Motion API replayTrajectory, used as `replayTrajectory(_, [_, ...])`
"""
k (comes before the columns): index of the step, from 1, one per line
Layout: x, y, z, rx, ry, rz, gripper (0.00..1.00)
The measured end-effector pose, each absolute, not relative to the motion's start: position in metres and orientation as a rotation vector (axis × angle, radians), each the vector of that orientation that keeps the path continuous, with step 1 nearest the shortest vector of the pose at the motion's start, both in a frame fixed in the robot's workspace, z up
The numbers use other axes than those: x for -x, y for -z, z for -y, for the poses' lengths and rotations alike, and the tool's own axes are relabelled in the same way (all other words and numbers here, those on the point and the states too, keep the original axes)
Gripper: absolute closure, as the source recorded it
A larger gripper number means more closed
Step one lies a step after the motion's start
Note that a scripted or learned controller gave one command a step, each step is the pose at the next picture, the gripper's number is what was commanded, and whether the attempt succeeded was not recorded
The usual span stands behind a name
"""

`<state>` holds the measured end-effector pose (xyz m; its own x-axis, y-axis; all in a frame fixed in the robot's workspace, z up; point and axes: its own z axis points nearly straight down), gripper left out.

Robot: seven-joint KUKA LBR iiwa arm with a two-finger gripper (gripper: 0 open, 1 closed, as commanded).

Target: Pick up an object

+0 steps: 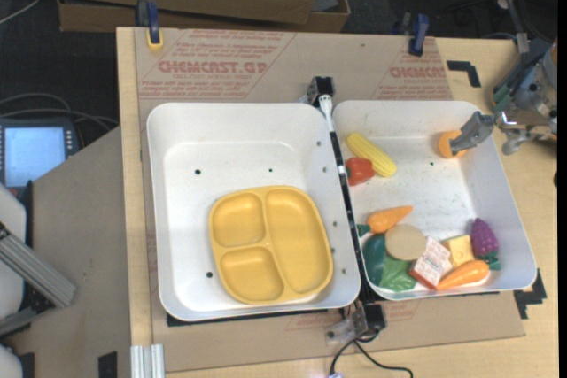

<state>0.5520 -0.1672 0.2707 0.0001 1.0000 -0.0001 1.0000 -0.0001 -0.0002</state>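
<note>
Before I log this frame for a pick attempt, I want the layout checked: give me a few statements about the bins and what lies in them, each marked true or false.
1. The yellow divided tray lies in the left bin. True.
2. The corn cob lies in the left bin. False: it lies in the right bin, near its far left corner.
3. The purple grapes sit near the right bin's near right corner. True.
4. The tray has two compartments. False: it has three.
5. The gripper is at the right bin's far right part, beside a small orange object. True.
</note>
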Motion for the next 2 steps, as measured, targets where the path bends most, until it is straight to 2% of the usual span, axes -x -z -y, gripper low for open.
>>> replayTrajectory(1, [-0.633, -0.219, 0.219, 2.225, -0.001, 2.225, 0.00])
replayTrajectory(2, [-0.667, -0.080, 0.209, 2.201, 0.005, 2.210, 0.00])
